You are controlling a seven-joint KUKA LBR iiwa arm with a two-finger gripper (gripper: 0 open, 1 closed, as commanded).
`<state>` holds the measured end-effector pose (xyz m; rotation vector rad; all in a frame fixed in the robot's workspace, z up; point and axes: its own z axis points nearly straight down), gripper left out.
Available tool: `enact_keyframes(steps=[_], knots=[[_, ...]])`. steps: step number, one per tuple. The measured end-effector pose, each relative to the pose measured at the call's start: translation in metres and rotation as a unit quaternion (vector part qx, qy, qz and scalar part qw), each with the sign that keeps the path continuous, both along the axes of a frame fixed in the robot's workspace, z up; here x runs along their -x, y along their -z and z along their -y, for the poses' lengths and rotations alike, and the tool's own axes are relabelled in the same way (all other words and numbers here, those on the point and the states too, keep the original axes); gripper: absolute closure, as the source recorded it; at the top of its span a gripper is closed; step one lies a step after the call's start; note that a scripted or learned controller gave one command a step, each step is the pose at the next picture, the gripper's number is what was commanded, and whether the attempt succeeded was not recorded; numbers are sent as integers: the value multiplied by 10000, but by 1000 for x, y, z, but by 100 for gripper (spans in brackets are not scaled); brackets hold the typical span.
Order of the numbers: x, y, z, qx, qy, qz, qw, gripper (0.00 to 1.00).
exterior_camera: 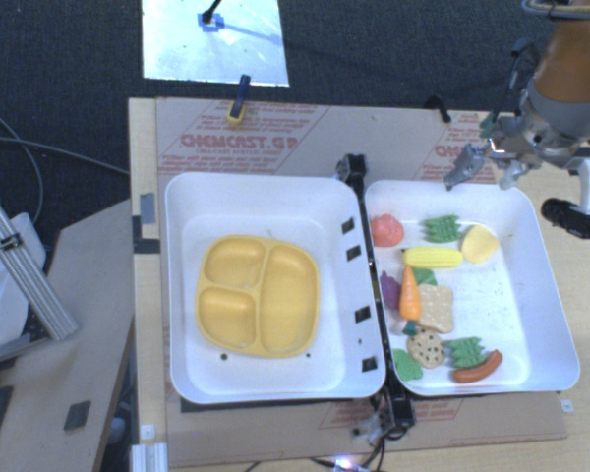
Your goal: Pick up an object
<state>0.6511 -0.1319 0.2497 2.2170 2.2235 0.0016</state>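
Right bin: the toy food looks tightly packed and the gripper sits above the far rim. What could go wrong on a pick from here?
Crowding: the carrot lies against the corn and the cracker, so closing fingers could well catch a neighbour or push the pile aside.
Rim: the gripper hangs over the right bin at its far wall; a steep descent might clip that rim.
Flat pieces: the cookie lies low and may slip out.

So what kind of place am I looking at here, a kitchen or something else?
Probably a robotics lab bench, not a kitchen. Two white bins sit on a cardboard-covered table; the right bin holds toy food such as a carrot, the left bin holds a yellow divided plate, and a robot arm's pincer hangs above.
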Motion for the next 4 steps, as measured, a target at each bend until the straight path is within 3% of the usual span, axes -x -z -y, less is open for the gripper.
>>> enact_keyframes(steps=[1,2,3,4], knots=[[36,152,42,-7,32,-67,10000,0],[9,164,30,4,-12,20,10000,0],[8,152,30,5,-15,34,10000,100],[72,166,17,-10,17,-31,10000,100]])
